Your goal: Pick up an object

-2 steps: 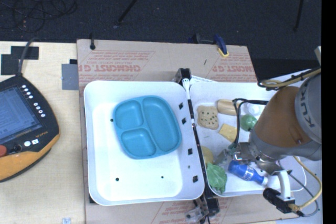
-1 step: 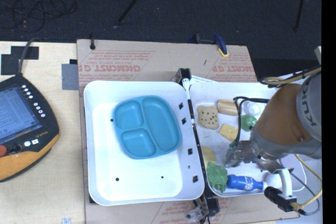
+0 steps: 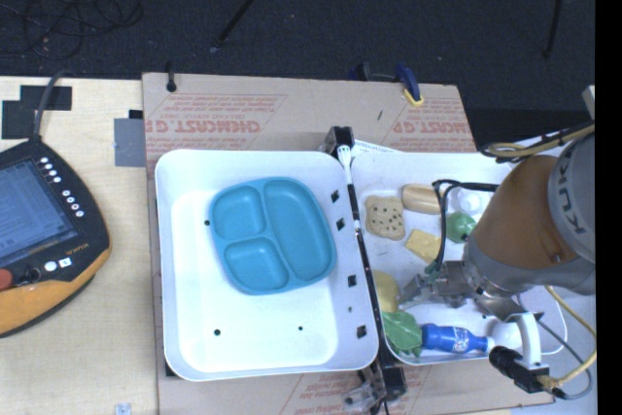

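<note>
Fingers cannot be made out: the gripper (image 3: 442,285) sits low in the right bin (image 3: 466,172) under the arm's bulk, so open or closed is anyone's guess. Candidate objects crowd around it: a blue bottle (image 3: 453,339), green leaf (image 3: 402,333), cracker (image 3: 387,219) and bread roll (image 3: 421,199). A blue divided plate (image 3: 272,234) lies in the left bin (image 3: 185,306).

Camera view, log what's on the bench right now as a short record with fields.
left bin: holds a blue divided plate
right bin: cookie, tan block, yellow wedge, green toy, blue bottle
arm: over the right bin
tool: low over the right bin, beside the blue bottle
left of bins: control pendant
</note>
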`<state>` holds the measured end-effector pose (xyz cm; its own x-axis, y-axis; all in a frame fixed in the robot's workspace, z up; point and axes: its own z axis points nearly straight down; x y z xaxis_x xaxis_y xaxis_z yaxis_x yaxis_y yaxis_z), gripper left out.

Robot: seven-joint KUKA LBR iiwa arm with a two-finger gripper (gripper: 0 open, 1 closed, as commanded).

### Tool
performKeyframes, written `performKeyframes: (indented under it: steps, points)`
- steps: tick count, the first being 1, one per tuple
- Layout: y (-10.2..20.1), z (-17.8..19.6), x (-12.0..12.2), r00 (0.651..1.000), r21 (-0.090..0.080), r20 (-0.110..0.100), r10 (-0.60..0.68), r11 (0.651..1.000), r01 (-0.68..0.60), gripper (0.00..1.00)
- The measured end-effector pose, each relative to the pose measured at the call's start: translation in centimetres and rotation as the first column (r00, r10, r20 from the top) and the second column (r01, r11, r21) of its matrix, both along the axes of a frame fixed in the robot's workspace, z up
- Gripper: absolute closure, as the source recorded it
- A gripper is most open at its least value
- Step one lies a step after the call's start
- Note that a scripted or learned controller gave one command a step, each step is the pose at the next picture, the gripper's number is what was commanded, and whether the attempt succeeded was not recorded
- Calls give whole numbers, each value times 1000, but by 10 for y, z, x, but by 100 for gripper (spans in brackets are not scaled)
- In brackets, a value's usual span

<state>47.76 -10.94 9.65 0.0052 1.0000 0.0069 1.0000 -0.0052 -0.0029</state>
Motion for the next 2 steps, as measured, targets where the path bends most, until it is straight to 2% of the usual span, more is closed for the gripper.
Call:
performKeyframes:
  steps: [1,2]
  points:
    - [-43,-9,80,1000,-6,2,9,1000,-9,0]
    - [3,-10,139,1000,-6,3,11,1000,-11,0]
